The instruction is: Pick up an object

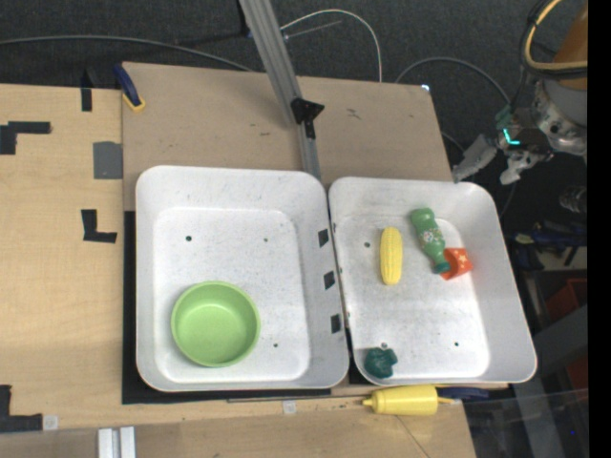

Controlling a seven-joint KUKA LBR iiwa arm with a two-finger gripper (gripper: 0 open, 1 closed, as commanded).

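Note:
The right bin (477, 351) holds a yellow corn cob (390, 255) near its middle. A green bottle (429, 239) lies to the right of it, with a small red piece (457, 262) touching the bottle's lower end. On the bin's front left rim rests a small dark green object (381, 362). A green bowl (216, 323) sits in the front of the left bin (162, 198). My gripper (511, 151) hangs beyond the right bin's far right corner, outside the bin, apart from every object.
A yellow squeeze bottle (406, 401) lies on the bench just in front of the right bin. A grey metal pole (277, 51) slants down to the far joint between the bins. Cables run across the dark floor at the back.

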